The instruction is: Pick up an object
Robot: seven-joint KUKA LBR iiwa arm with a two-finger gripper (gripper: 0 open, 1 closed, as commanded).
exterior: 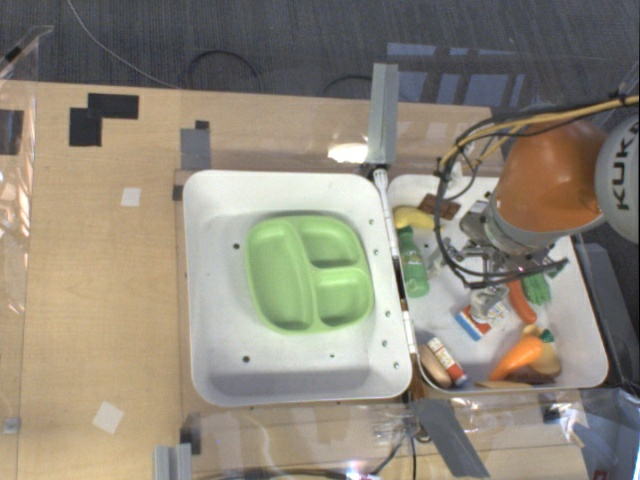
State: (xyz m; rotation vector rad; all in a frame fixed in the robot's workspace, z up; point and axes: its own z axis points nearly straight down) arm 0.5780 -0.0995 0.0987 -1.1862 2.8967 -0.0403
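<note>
Object for picking: none singled out by the task; candidates all in the right bin (596, 360). Nearest candidate: small red, white and blue carton (476, 321), flat on the bin floor, directly under the wrist of the arm (545, 183). Long axis of carton running roughly upper right to lower left, at a slant to the bin walls.

Gripper (493, 290): low over the right bin, just above and touching or nearly touching the upper end of the carton; contact not resolvable. Fingers masked by wrist and cable loops; whether spread or closed cannot be told. Nothing visibly between them.

Other contents, right bin:
- green bottle (411, 264), upright-lying along the left wall, long axis near vertical in view, left of the gripper, apart from it.
- yellow piece (412, 218), top left corner, above the bottle.
- carrot (520, 354), lower right of the gripper, tip toward lower left, near the carton.
- red piece (522, 304) and green piece (537, 288), just right of the gripper.
- small tube-like item (443, 359), by the bottom left corner.

Left bin (205, 268): green divided tray (307, 273), centred, well apart from the gripper.

Judgement: coming move turns on the carton lying just below and slightly left of the gripper; closing across its short side likely best.
</note>
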